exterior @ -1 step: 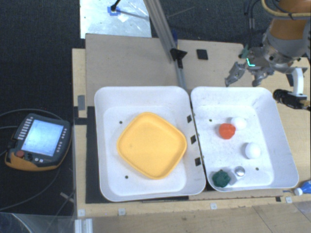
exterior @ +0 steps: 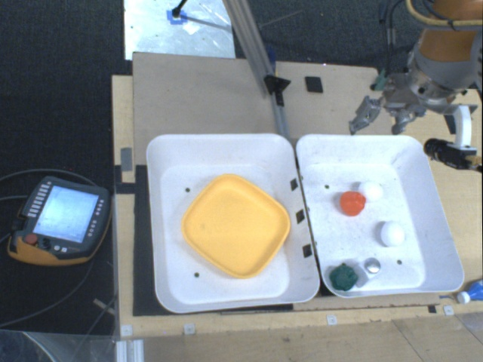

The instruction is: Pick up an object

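Observation:
My gripper (exterior: 383,119) hangs above the far rim of the right bin (exterior: 434,194), its two fingers spread open with nothing between them. Inside that bin lie a red ball (exterior: 352,203), a small white object (exterior: 370,191) just beside it, a white ball (exterior: 392,234), a small silver piece (exterior: 372,265) and a dark green lump (exterior: 345,277) at the near left corner. All of them rest well below and in front of the gripper.
The left bin (exterior: 166,202) holds a yellow square plate (exterior: 236,224). A teach pendant (exterior: 59,219) lies off the bench at the left. A grey pole (exterior: 253,32) slants across the back board.

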